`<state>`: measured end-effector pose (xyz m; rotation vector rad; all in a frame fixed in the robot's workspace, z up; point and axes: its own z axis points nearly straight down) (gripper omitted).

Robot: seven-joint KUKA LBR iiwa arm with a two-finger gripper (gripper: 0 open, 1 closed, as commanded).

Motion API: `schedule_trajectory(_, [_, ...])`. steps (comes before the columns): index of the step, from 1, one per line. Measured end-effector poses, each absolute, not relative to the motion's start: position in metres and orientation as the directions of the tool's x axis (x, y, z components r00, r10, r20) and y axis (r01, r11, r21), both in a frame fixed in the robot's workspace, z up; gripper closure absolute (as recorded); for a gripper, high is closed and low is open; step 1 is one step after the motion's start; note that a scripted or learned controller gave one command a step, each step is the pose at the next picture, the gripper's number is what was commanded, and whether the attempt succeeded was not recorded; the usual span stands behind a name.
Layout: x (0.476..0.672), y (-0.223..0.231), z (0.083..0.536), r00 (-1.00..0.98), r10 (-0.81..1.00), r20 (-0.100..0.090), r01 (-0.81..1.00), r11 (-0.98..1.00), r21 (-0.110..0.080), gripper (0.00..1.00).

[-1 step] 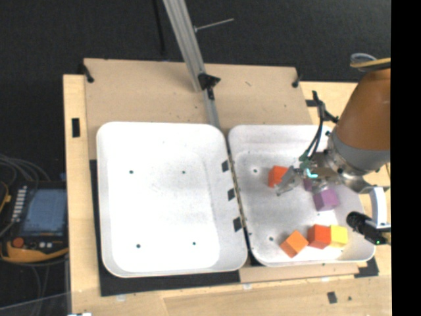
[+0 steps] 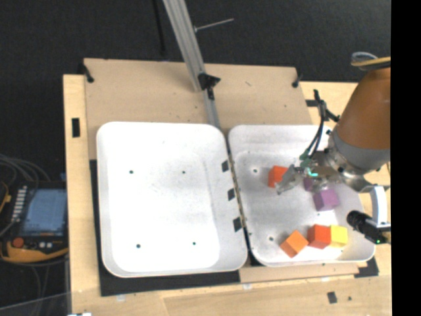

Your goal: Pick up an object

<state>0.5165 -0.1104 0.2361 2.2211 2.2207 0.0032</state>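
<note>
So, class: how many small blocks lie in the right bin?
5: an orange-red block by the gripper, a purple block under the arm, and orange, red and yellow blocks along the near wall. The arm may hide more.

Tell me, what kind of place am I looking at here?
Probably a robotics lab bench for grasping trials: a robot arm reaches over two white bins, small coloured blocks lie in the right bin, and cabled electronics sit beside the bench.
</note>
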Motion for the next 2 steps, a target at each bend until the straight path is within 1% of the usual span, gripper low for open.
schedule_trajectory(1, [0.513, -0.112, 0.173, 0.002, 1.000, -0.001, 1.000, -0.002, -0.006, 0.00])
schedule_trajectory(2, [0.520, -0.107, 0.121, 0.004, 1.000, -0.001, 1.000, -0.004, -0.005, 0.00])
